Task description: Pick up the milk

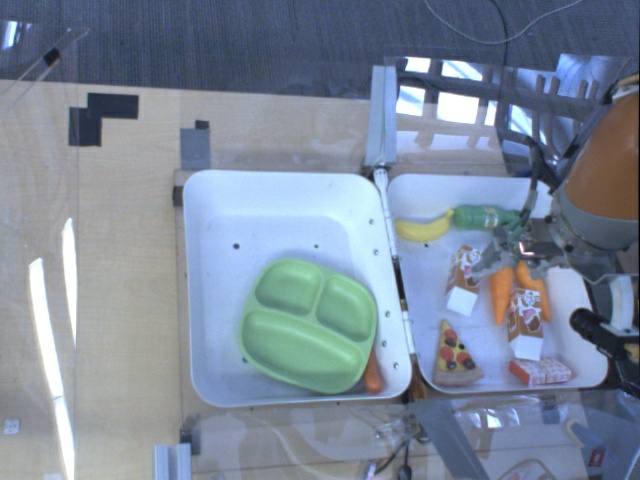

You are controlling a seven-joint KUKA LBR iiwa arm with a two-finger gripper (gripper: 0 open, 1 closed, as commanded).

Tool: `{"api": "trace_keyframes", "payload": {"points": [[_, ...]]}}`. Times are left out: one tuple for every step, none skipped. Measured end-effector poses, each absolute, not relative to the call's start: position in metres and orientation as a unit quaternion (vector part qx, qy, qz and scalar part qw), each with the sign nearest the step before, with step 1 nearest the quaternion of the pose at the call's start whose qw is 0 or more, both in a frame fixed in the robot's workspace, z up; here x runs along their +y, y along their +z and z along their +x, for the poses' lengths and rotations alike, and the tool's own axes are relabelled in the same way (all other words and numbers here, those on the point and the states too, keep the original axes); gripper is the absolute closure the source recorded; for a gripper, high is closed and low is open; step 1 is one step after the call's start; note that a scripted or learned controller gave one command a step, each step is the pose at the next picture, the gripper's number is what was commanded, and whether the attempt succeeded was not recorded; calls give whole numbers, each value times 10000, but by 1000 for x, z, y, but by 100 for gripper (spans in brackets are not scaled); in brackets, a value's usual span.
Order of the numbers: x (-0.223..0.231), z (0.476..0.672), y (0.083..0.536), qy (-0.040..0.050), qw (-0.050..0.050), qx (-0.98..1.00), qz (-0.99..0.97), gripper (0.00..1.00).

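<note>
Two small cartons with brown and orange print and a white end lie in the right bin (590,368). One carton (464,280) is near the bin's middle, the other (526,325) is further right; I take these for the milk. My gripper (513,254) hangs over the bin's upper right, between the two cartons and just above an orange carrot (500,296). Its fingers look open, and nothing shows between them. The arm's orange band (605,168) covers the bin's far right corner.
A banana (423,228) and a green bottle (483,216) lie along the right bin's back wall. A pizza slice (456,352) and a red box (540,371) sit at its front. The left bin (215,228) holds a green divided plate (309,324).
</note>
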State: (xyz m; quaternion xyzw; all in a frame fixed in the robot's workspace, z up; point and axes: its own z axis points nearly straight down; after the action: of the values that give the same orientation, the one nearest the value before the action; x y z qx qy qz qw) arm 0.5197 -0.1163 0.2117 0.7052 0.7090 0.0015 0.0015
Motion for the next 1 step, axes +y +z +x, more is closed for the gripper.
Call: {"api": "trace_keyframes", "payload": {"points": [[-90, 544, 96, 26, 26, 6939, 7201, 0]]}}
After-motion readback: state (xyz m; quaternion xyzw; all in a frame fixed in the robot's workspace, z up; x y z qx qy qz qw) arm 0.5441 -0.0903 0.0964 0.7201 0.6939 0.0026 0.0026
